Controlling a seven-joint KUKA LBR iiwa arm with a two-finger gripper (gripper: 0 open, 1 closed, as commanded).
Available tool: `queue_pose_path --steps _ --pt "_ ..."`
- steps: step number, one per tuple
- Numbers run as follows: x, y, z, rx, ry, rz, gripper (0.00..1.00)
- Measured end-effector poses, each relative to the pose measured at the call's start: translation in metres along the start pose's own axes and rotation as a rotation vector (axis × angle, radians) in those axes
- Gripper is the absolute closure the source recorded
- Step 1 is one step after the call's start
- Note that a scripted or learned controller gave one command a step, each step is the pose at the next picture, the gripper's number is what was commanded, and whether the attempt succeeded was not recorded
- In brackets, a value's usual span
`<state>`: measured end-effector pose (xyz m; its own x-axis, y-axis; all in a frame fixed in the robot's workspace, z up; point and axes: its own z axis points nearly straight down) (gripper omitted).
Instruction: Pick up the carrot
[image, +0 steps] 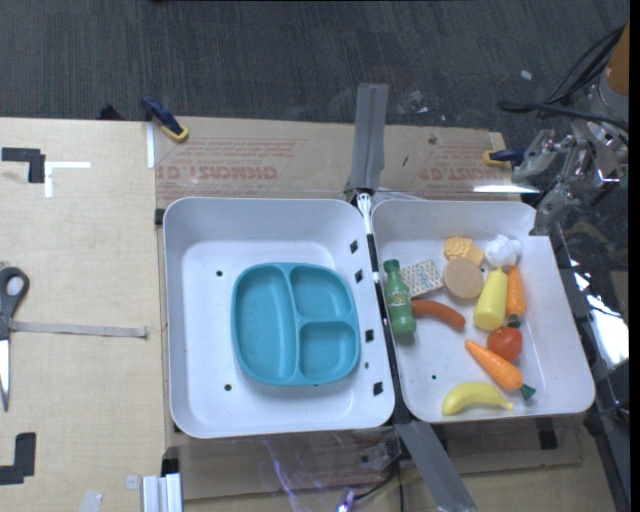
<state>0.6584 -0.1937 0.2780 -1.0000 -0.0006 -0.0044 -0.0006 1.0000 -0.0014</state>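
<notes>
An overhead, slanted view of a bench with two shallow white bins side by side. The left bin (190, 330) holds a teal divided plate (296, 323) with three compartments, lying flat near the bin's middle.

The right bin (560, 400) holds a cluster of toy foods. The carrot (494, 364) lies in the lower right part of this bin, orange, tilted diagonally with its green stub toward the lower right. Just below it lies a yellow banana (476, 398). Just above the carrot sits a red tomato (505, 342), touching or nearly touching it. A second, slimmer orange piece (514, 290) stands beside a yellow squash-like shape (490, 300); what that orange piece is cannot be told. A green bottle (399, 300) lies near the bin's left wall, with a red-orange sausage shape (439, 313) just right of it. A tan round piece (463, 279), a small waffle-patterned cracker (457, 247) and a white crumpled object (502, 249) sit in the upper part; a pale patterned item under the bottle's side is hard to make out.

The gripper (572, 180) is at the upper right of the frame, outside the bin and well apart from the carrot. It is a tangle of metal and cables, partly cut off, so its finger spacing cannot be told.

Scissors (10, 300) are cut off at the left edge.
</notes>
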Motion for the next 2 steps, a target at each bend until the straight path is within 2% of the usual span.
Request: queue_pose_path --steps 1,2 --pt "0.008 -0.009 0.151 -0.001 -0.002 -0.332 0.00" --pt "0.069 0.003 0.172 0.013 -0.024 -0.637 0.00"
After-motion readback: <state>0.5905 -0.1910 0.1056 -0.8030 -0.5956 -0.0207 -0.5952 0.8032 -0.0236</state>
